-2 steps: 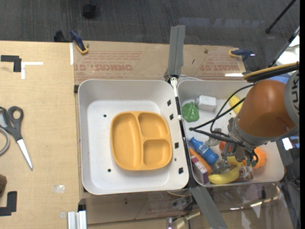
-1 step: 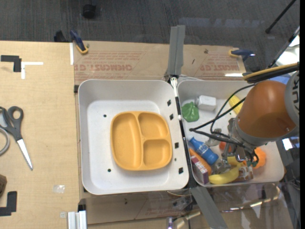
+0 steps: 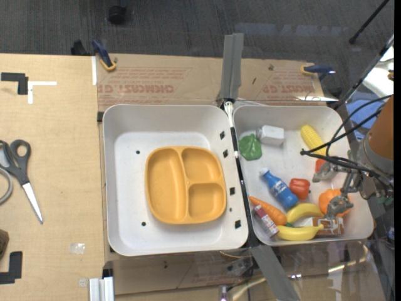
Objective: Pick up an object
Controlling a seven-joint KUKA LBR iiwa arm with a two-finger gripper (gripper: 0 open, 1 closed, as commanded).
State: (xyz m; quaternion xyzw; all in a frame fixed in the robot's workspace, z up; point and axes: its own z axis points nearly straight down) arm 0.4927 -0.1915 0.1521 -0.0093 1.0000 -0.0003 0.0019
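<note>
Looking down at my bench right now: 2 white bins side by side, and the left bin [image 3: 119,187] has a yellow divided plate [image 3: 186,184] with 3 compartments sitting in the middle of it. All the pickable stuff is in the right bin [image 3: 285,110].

Along the back of it there's a white block [image 3: 272,134], a green leafy piece [image 3: 250,147] just left of that, and a corn cob [image 3: 312,138] to the right. Mid-bin is a blue bottle [image 3: 279,189] lying tilted, with a red pepper [image 3: 299,186] just beside it. Toward the front: a carrot [image 3: 268,209], a wrapped snack bar [image 3: 264,222] against the left wall, and 2 bananas [image 3: 301,223] stacked close together, touching the carrot's end.

The arm [image 3: 383,137] comes in from the right, and the gripper [image 3: 343,196] is down low over the right side of the right bin, right at an orange fruit [image 3: 329,200] near the front right corner. Cables cross in front of it, so honestly I can't tell how the pincer is set or whether it's got anything.

Scissors [image 3: 24,174] are lying out on the cardboard to the left, well apart from the bins.
</note>
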